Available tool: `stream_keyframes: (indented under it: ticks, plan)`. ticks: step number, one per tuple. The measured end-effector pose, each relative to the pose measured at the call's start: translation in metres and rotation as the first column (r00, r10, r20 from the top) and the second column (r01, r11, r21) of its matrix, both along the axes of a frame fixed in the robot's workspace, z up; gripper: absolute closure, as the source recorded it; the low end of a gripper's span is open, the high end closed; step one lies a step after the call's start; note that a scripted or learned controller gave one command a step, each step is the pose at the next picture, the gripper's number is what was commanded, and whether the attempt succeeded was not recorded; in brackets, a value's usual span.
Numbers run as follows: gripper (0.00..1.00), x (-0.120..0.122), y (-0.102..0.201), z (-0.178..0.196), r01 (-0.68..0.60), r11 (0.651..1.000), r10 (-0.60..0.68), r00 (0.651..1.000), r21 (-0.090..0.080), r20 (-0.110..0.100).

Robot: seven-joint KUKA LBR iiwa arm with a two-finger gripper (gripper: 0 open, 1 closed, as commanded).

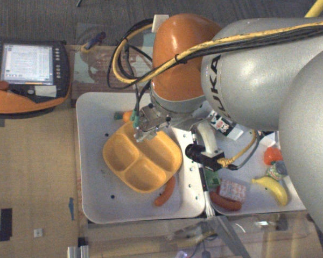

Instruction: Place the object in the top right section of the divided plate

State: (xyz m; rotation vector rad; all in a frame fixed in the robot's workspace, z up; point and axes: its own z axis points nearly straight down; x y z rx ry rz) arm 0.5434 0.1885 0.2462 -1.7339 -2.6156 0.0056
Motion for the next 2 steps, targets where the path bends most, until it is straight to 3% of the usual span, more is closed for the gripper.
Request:
stream_keyframes:
  ticks: [1, 2]
  plan:
    - [1.0, -0.007, -0.082, 0.142, 0.201, 0.98, -0.201, 0.98, -0.001, 0.004]
    - [1.0, -0.006, 0.008, 0.052, 0.381, 0.925, -0.381, 0.925, -0.002, 0.001]
